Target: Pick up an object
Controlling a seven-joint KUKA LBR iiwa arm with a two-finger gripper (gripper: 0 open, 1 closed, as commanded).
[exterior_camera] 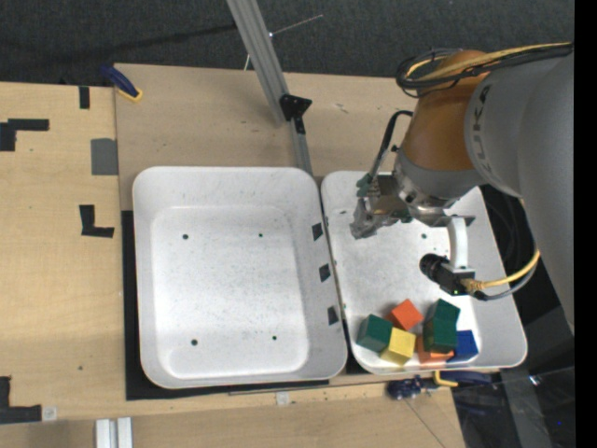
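Several small blocks lie clustered in the near corner of the right bin point(373, 269): a dark green block point(375, 331), a yellow block point(401, 344), an orange block point(407, 314), a taller green block point(443, 323) and a blue block point(465, 344). My gripper point(366, 220) hangs over the far left part of that bin, well behind the blocks and apart from them. I see nothing between its fingers, and how they stand is not discernible from this angle.
The left bin point(229, 269) sits beside the right one, their rims touching. A grey metal pole point(266, 54) slants down to the bins' far junction. Black tape marks lie on the wooden bench point(56, 250) at the left. The arm's cables point(485, 287) loop over the right bin.
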